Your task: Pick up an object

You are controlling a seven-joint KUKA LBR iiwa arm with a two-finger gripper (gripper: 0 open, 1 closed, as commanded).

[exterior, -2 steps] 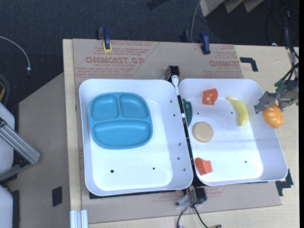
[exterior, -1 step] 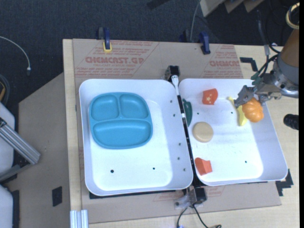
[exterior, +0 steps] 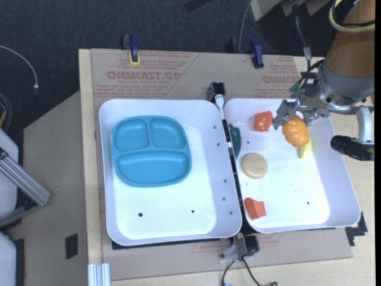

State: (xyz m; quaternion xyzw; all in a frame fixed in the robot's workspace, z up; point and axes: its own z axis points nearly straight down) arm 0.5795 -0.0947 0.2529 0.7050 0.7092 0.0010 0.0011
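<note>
My gripper (exterior: 293, 117) hangs over the back of the right bin (exterior: 333, 216). A rounded orange toy (exterior: 296, 132) sits between its fingers, with a grey fingertip (exterior: 279, 118) on its left side. A small yellow-green piece (exterior: 305, 151) shows just below the orange toy; I cannot tell whether it is part of it. Also in the right bin are a red-orange block (exterior: 262, 121) left of the gripper, a beige round thing (exterior: 255, 165) in the middle, a red block (exterior: 255, 207) near the front left corner, and a dark green thing (exterior: 234, 140) against the left wall.
The left bin (exterior: 166, 219) holds a blue divided plate (exterior: 152, 150) in its back half. Both bins rest on a brown board (exterior: 178, 70) held by blue clamps (exterior: 132, 47) at the back edge. The arm (exterior: 351, 52) comes in from the upper right.
</note>
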